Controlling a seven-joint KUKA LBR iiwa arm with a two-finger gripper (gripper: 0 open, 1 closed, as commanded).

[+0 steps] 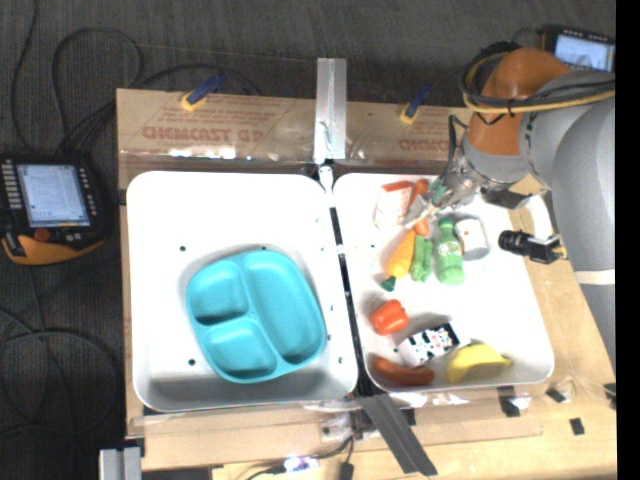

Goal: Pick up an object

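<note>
My gripper [437,196] hangs low over the back of the right bin [520,298], under the orange-banded wrist [510,83]. Just beneath and in front of it lie an orange carrot [401,254], a slim green vegetable [421,258] and a green bottle-like item [449,259]. A white cup [470,236] lies to the right of its tip. A white packet with a red strip [392,202] sits to its left. Nothing is visibly held.
Nearer the front of the right bin are a red pepper [390,316], a black-and-white patterned box [428,343], a yellow banana-like item [476,362] and a red sausage [403,372]. The left bin [160,218] holds a turquoise divided tray [256,313].
</note>
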